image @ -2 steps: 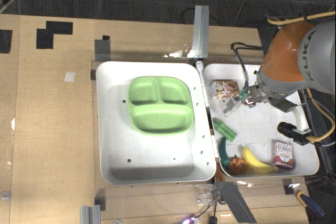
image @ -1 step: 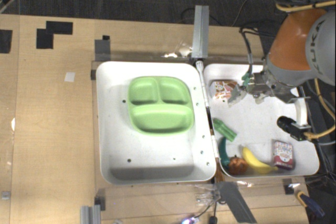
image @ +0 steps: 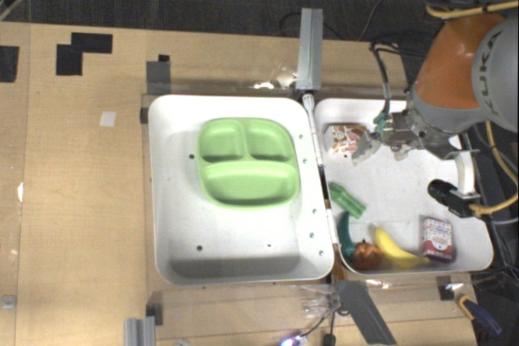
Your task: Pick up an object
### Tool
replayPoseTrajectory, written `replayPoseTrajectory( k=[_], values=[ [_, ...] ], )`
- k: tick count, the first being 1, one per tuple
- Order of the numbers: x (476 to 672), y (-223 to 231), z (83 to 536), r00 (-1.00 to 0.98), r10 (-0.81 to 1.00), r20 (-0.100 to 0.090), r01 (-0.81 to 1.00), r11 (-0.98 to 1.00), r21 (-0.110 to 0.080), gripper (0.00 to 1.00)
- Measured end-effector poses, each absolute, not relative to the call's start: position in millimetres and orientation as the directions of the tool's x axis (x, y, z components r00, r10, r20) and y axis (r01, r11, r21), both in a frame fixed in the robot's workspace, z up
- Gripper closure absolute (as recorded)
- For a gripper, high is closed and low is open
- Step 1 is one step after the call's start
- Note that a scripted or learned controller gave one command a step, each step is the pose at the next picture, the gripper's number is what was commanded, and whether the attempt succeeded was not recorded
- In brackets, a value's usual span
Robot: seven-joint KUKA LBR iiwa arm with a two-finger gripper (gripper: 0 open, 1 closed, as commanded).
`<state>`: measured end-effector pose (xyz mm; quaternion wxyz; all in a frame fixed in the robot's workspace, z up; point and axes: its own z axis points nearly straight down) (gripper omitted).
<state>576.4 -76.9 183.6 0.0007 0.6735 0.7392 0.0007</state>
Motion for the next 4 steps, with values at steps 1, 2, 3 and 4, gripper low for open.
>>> replayPoseTrajectory(
  k=[1,2,3,4],
  values=[
    [492.0,-101,90,-0.221,0.975,-0.003,0.975,0.221,0.013,0.00],
    [559.9,-36,184,-0.439,0.898,-0.001,0.898,0.439,0.003,0.00],
    [536.0,-63,183,-0.423,0.906,-0.001,0.906,0.423,0.002,0.00],
    [524.8,-98,91,-0.514,0.858,-0.007,0.858,0.514,0.012,0.00]
  ],
)
